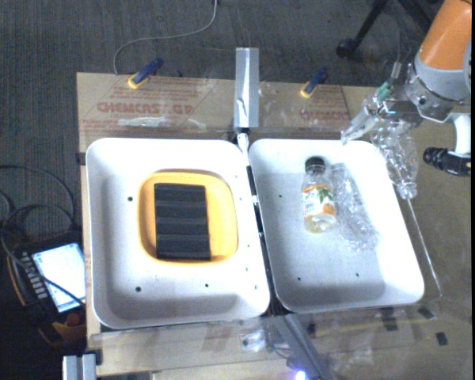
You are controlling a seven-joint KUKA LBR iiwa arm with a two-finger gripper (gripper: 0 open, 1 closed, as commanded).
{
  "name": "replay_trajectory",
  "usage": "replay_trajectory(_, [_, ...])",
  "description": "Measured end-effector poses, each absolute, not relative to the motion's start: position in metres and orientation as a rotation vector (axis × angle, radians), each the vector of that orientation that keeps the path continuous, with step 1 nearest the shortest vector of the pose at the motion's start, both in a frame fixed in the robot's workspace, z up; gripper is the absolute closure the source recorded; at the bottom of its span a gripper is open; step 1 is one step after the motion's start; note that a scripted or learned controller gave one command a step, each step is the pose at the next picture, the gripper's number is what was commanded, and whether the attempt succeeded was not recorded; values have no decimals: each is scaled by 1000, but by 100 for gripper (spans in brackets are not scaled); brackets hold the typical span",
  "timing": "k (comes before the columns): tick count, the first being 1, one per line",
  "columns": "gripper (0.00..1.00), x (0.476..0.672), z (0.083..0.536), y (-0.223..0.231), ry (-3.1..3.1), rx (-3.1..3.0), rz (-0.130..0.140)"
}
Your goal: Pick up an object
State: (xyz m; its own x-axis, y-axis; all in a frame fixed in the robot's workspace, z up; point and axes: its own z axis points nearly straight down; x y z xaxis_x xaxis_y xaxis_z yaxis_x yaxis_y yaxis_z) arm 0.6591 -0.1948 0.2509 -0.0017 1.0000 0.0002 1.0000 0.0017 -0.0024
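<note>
Picking one object is the whole job, so we choose the target before we descend. We take the right bin (pixel 344 279) as our landmark. A small bottle (pixel 319 200) with a dark cap and an orange label lies near its middle, cap toward the far rim. A crumpled piece of clear plastic (pixel 356 216) lies against the bottle's side, toward the bin's right wall.

Our gripper (pixel 378 111) hangs above the bin's far right corner, just outside the rim. We cannot tell whether it is wide or narrow, because glare and clutter hide that part. More crinkled clear material (pixel 400 163) shows below it, along the bin's right rim. We cannot tell whether it hangs from the gripper or rests on the rim, so we count nothing as held.

We judge the bottle the better target, since it looks firm and the plastic would probably crush or slip. To do this well, we move in over the bin's middle and line up across the bottle's narrow width. We come down on the label, away from the plastic, so we close on the bottle alone. The round body may roll toward the bin's left wall, so we close slowly and lift straight up.
</note>
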Motion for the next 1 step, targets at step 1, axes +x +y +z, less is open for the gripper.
replay_trajectory(1, [0, 621, 264, -152, -2128, -2309, 1])
